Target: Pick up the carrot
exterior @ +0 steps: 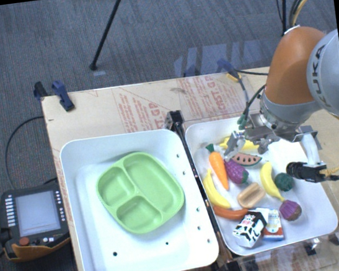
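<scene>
Jaws of the gripper [243, 139] hovered over the right bin [322, 220], near the watermelon slice [245, 158]; how far they were spread, I could not tell. Carrot [218, 167] lay just left, ungripped, beside the banana [213, 191].

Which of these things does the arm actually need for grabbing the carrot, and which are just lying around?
Part of the job:
- orange toy carrot with green top, in the right white bin
- the arm's two-finger gripper, above that bin

Just lying about:
- green sectioned plastic plate in the left white bin
- two yellow toy bananas
- watermelon slice
- cow-patterned milk carton
</scene>
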Controlling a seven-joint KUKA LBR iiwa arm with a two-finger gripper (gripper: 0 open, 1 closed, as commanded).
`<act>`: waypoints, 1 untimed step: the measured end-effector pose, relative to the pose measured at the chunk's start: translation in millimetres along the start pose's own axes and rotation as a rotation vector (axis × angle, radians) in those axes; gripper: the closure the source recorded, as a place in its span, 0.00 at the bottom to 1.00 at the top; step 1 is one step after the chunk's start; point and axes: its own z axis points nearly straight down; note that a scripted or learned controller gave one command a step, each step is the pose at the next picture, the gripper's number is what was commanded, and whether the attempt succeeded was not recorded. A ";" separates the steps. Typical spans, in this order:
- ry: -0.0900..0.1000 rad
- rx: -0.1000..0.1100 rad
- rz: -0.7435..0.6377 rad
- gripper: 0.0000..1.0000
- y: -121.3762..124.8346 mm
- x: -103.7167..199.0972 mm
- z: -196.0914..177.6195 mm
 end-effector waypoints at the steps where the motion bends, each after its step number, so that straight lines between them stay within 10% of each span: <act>1: 0.000 -0.002 0.092 0.00 24.6 5.5 103.1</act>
